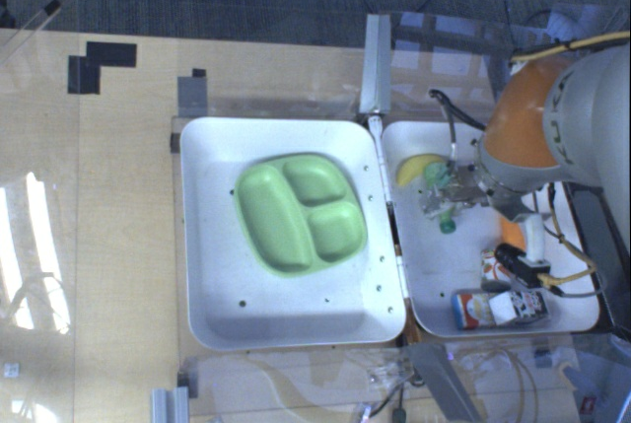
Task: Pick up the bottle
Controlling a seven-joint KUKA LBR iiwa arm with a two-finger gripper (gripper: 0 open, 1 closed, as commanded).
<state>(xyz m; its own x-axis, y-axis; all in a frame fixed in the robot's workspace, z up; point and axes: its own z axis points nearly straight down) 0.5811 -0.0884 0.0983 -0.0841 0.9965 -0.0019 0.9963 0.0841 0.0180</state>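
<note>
While we cannot tell how the jaws stand, our gripper (455, 191) hovers in the right bin (434, 308) over a small clear bottle (442, 205) with a green cap. It looks light, stiff and slippery, best gripped across the body. Nearby clutter crowds the smooth white floor.

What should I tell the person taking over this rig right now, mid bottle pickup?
Hand: low in the right bin, near its upper left part; whether it is open or shut cannot be told from here.
Bottle: a clear bottle with a green cap seems to lie right under the hand, beside a yellow item; the view is too cluttered to be sure of a grasp.
Other things: a green divided tray in the left bin; a small carton at the right bin's lower edge.
Done: the arm is over the bottle.
Left: confirm the grip, then lift.
</note>
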